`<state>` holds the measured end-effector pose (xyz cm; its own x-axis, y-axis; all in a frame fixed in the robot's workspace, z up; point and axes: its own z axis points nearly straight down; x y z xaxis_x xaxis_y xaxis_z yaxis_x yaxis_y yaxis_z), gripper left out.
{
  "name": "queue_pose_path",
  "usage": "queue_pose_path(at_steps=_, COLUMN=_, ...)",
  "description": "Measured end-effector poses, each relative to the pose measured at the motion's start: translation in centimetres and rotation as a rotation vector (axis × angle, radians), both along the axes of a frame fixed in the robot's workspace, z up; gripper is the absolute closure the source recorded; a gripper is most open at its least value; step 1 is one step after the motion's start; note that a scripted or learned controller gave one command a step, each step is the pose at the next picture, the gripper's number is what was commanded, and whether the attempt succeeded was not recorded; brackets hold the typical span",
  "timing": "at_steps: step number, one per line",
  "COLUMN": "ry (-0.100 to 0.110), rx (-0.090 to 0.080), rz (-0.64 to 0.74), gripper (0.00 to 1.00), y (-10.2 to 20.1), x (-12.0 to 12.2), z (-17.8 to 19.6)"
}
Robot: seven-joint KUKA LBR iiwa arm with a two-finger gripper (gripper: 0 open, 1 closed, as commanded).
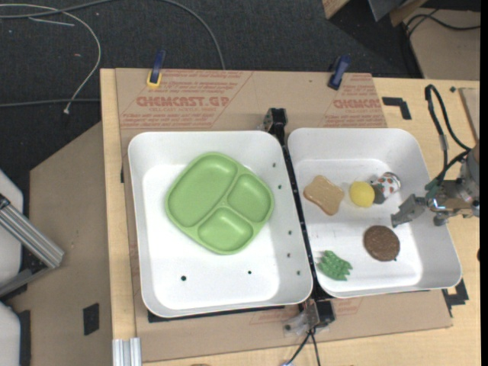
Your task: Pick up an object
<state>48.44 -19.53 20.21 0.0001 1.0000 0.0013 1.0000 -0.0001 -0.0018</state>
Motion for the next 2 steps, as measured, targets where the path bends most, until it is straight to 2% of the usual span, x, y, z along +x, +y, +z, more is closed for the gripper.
queue_pose_path(at_steps=1, ry=0.000, rx=0.000, rz=0.000, gripper=0.00, y=0.0, x=0.0, z=0.0)
queue_pose_path(at_steps=2, ry=0.000, rx=0.000, rz=0.000, gripper=0.00, y=-0.3, x=0.9, z=-4.7)
